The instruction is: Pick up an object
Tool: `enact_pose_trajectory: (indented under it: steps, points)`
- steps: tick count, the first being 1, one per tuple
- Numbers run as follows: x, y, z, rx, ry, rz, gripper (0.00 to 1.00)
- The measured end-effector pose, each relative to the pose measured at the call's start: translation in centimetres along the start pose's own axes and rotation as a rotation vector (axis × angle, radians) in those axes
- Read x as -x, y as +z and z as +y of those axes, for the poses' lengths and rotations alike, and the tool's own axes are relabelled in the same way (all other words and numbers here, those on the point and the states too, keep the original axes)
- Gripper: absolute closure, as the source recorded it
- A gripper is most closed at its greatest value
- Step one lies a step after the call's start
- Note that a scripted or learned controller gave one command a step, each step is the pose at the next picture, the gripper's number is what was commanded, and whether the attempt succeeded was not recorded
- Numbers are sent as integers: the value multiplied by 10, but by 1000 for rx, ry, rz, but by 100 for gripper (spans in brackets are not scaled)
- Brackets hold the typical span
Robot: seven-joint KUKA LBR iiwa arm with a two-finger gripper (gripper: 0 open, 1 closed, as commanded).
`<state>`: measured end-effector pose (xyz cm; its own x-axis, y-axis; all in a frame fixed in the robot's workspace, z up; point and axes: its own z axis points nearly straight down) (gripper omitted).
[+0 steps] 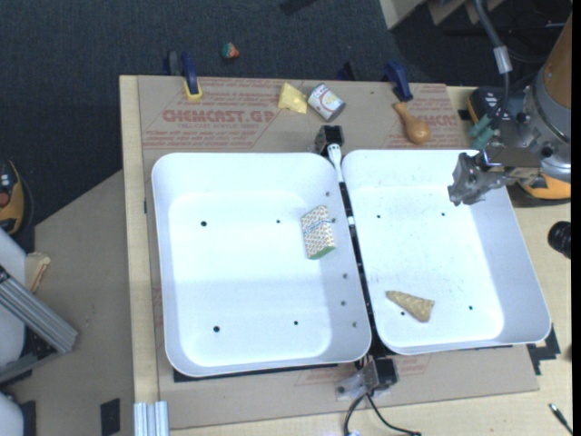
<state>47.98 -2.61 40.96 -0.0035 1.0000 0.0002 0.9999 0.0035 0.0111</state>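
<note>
Fingers of the gripper (pixel 465 189) hang over the far right part of the right bin (pixel 508 271); whether they are apart or together cannot be told. The step looks like the approach, nothing yet grasped. A tan wedge (pixel 410 305) lies near and left of them, apart. Next move calls for travelling nearward, then descending over it.
</note>
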Motion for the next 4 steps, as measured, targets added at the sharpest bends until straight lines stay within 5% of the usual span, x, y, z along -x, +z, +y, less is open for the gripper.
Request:
enact_pose_trajectory:
  steps: [1, 2, 3, 4]
  points:
    - [-100, 72, 15, -20, -7, 1, 100]
    - [-46, 93, 22, -17, 8, -1, 100]
    - [-98, 1, 0, 1, -2, 3, 100]
    - [-193, 61, -2, -21, -7, 0, 100]
